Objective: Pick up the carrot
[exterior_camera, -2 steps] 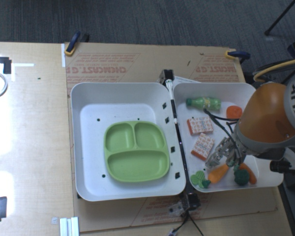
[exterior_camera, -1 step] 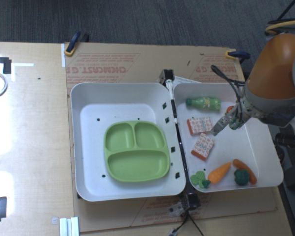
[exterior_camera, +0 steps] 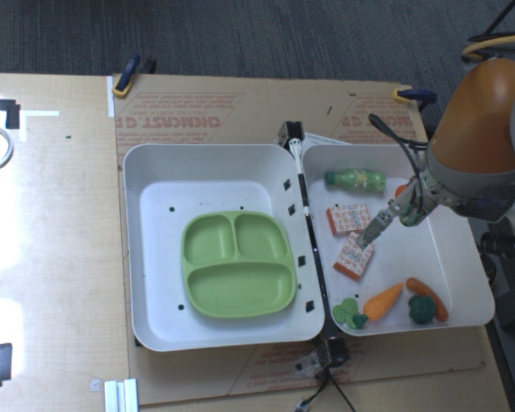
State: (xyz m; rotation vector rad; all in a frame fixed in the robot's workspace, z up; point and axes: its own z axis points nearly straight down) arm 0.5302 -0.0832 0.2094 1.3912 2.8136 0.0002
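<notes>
A light green, three-compartment plastic plate [exterior_camera: 238, 264] is lying in the left white bin [exterior_camera: 154, 172]. In the right white bin [exterior_camera: 463, 312], the orange toy carrot with green leaves [exterior_camera: 379, 302] is resting near the front wall. The hand [exterior_camera: 368, 235] is hovering just above a small red-and-white box [exterior_camera: 354, 258]; whether its jaws are parted I cannot tell.

Two bins sat side by side on the worktop [exterior_camera: 51, 256] — the left bin [exterior_camera: 146, 256] held a divided plate [exterior_camera: 238, 264]. In the right bin [exterior_camera: 451, 256], a bottle [exterior_camera: 355, 179] lay at the back, two packets [exterior_camera: 350, 237] mid-bin, and the carrot [exterior_camera: 383, 301] at the front — the gripper [exterior_camera: 373, 227] above the packets.
</notes>
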